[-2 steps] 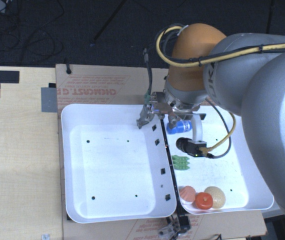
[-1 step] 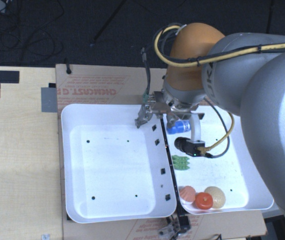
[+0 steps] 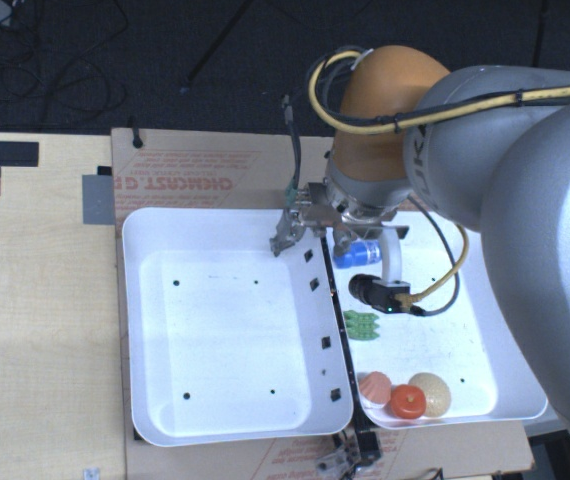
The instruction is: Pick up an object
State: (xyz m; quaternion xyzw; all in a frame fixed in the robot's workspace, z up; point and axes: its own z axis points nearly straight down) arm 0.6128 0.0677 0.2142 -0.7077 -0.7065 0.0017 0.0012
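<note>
Your claw [image 3: 365, 253] hangs under the orange wrist over the right bin [image 3: 485, 368], near that bin's far-left corner and close to the divider where the two bins meet. You cannot tell from this view how the claw is set; the wrist body and its fittings cover it. A blue object [image 3: 355, 255] shows just at the claw, partly hidden by it, and you cannot tell whether it is gripped or merely lying beneath. A black part on a yellow cable [image 3: 378, 293] hangs just nearer the front than the blue object.

Next out, a green object [image 3: 361, 325] lies on the right bin's floor against its left wall, about midway along that wall. At the bin's front-left corner sit three things bunched together and touching: a pink piece [image 3: 374, 386], a red round one [image 3: 408, 401], and a tan round one [image 3: 432, 392].

The left bin [image 3: 155, 268] lies beside the right one, their walls touching. Both bins rest on a cardboard sheet [image 3: 195, 168] on the bench [image 3: 35, 298].
</note>
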